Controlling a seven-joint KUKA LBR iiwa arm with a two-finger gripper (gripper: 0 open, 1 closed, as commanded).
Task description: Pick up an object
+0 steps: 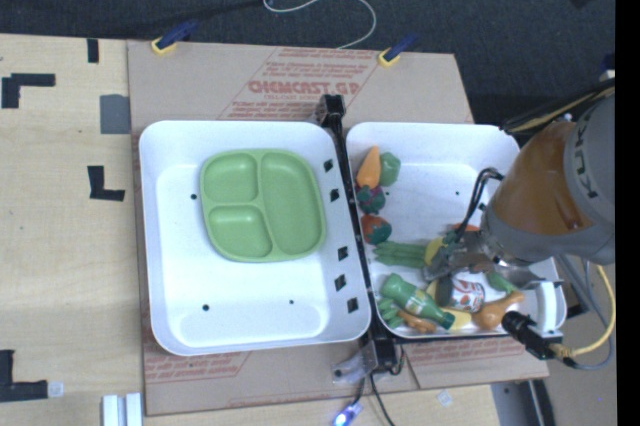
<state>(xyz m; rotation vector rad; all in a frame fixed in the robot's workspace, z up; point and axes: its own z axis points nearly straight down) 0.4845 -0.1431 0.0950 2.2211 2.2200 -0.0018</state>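
Toys [420,299] sit heaped in the right bin [430,139], and that is where all the action is. Along the divider there's an orange-and-green piece [372,168] up top, a smaller orange-and-green one [374,226] below it, then a long green piece [405,254] lying across the floor of the bin. Down in the near corner a green bottle-shaped toy [405,294] rests beside a yellowish one [425,319], with an orange-brown piece [492,312] and something red and white [468,292] just next to them.

The arm [560,199] reaches in from the right, orange band showing, and its hand [447,259] is low over the pile, right among the long green piece and the red-and-white one. Whether the hand is spread or clenched, I cannot tell; the dark parts blur into the clutter, and I can't say anything sits between them.

Over in the left bin [170,214], a green divided plate [264,204] lies flat, well apart from the hand. Both bins rest on a cardboard sheet [300,79] on the table [60,244].
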